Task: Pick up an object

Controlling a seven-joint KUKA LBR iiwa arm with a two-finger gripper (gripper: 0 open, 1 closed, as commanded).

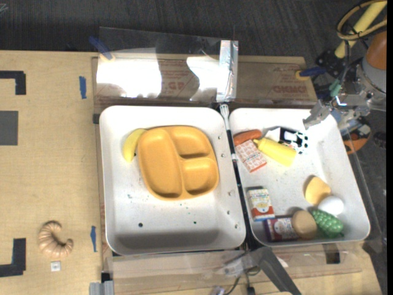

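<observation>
Far left on the bench (pixel 49 134), near its front edge, there's a tan croissant-looking thing (pixel 55 238) sitting by itself, well apart from both bins.

The left bin (pixel 116 226) holds an orange tray (pixel 178 161) with three compartments, sitting a bit toward the back half of the bin. A banana (pixel 129 143) is tucked under the tray's left edge, only its yellow end poking out near the bin's back-left corner.

The right bin (pixel 350 183) is where all the pickable stuff is. By its back-left corner: a red sausage (pixel 249 136), a red-and-white checkered box (pixel 252 157) just in front of it, and a yellow block (pixel 276 152) lying tilted beside both. A black-and-white card (pixel 294 137) sits right behind the block. Along the left wall, further forward, a small carton (pixel 261 203). Front edge: a dark can (pixel 279 228) on its side, a potato (pixel 304 224) touching it, then a green bumpy thing (pixel 326 223). Just behind those, a white egg (pixel 332 205) and an orange-yellow lump (pixel 317 190).

The gripper (pixel 319 114) hangs over the right bin's back-right corner, nothing between its fingers, apart from every object. Can't tell how wide it's set, too small and blurry.
</observation>
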